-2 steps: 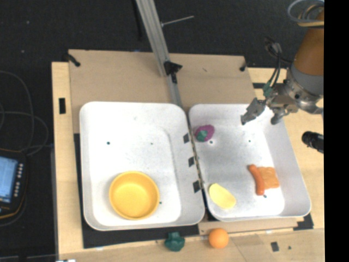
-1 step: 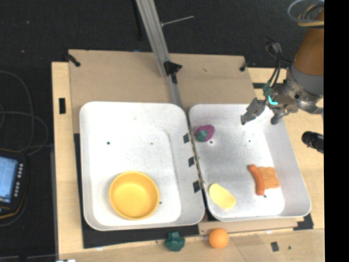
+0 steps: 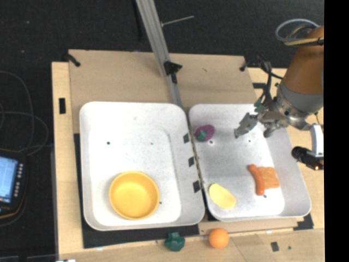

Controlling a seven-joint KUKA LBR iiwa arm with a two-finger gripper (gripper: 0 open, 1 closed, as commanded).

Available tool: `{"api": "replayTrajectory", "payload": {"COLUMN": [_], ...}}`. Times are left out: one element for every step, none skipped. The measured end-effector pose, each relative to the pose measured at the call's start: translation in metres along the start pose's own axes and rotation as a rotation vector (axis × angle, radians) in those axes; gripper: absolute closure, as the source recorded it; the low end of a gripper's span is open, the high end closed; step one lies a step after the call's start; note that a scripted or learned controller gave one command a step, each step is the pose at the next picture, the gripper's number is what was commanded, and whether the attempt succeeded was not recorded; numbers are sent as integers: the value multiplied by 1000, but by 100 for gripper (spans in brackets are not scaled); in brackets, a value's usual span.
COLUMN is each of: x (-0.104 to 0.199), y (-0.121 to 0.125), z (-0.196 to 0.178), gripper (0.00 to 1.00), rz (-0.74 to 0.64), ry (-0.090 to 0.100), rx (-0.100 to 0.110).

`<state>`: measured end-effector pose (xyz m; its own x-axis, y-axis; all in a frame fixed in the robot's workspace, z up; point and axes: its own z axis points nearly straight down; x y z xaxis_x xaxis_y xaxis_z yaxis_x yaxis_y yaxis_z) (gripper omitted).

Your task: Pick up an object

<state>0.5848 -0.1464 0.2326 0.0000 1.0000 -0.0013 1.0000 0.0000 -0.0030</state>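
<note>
- Camera view: I see the gripper [image 3: 256, 125] above the right bin [image 3: 289, 212], near its far right side, fingers spread apart with nothing between them.
- In that bin I count a purple-green object [image 3: 204, 132], a pale yellow piece [image 3: 222, 196] and an orange object [image 3: 263, 178].
- A yellow bowl [image 3: 134, 195] sits in the left bin [image 3: 98, 119].

the bench [image 3: 125, 75] bears two white bins [image 3: 98, 124], an orange ball [image 3: 218, 238], a green thing [image 3: 174, 242].
</note>
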Motion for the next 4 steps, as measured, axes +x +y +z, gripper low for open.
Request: {"api": "replayTrajectory", "payload": {"x": [2, -1, -3, -1], "y": [7, 2, 5, -1], "z": [45, 108, 93, 32], "gripper": [0, 0, 100, 100], "rz": [1, 1, 5, 0], "ry": [0, 1, 0, -1], "rx": [0, 3, -6, -10]}}
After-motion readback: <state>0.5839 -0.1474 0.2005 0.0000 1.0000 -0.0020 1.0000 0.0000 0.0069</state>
